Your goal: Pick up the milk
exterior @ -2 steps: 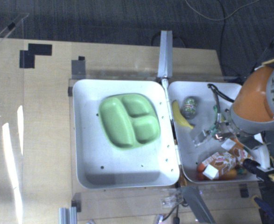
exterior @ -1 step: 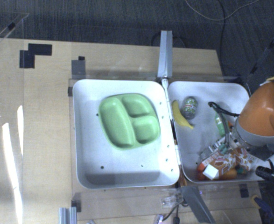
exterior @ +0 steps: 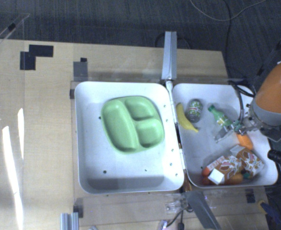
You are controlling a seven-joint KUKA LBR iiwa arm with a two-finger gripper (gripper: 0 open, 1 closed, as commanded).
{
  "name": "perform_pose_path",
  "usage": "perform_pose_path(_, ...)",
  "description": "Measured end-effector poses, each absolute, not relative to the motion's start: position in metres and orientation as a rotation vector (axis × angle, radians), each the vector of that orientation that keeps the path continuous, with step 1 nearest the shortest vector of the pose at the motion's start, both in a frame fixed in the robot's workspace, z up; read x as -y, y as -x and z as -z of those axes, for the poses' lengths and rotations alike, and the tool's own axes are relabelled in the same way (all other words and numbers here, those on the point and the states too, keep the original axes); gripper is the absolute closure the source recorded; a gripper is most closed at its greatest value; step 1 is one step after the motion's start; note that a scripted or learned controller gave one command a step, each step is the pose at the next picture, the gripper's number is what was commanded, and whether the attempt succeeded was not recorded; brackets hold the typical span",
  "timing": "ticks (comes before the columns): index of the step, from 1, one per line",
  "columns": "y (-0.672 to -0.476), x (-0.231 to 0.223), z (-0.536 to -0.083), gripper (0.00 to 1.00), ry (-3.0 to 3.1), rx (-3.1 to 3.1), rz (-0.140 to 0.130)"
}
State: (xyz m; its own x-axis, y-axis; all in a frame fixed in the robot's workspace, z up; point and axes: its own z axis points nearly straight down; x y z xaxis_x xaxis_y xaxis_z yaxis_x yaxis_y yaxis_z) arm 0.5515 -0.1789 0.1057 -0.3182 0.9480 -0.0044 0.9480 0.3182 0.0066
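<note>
You are looking at a robotics lab or test cell, not a home or kitchen. The pale wood surface (exterior: 39, 128) carries two shallow white bins (exterior: 83, 143) held by metal brackets (exterior: 169, 56), with black tape markers (exterior: 34, 55) stuck to it and a clear panel edge at the left. Loose cables (exterior: 226, 13) trail over dark carpet (exterior: 106, 8) beyond, and the grey-and-orange industrial arm (exterior: 276, 95) reaches in.

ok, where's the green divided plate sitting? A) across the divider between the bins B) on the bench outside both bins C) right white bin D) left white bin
D: the green divided plate lies flat inside the left white bin, while the yellow banana and the other small items lie in the right white bin.
</note>
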Motion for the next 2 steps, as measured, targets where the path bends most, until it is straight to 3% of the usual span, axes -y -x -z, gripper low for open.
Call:
perform_pose_path(1,-0.49,0.111,-0.137,0.0,-1.716,-2.626,-0.004)
perform_pose_path(2,-0.491,0.106,-0.089,0.0,-1.426,-2.787,-0.008)
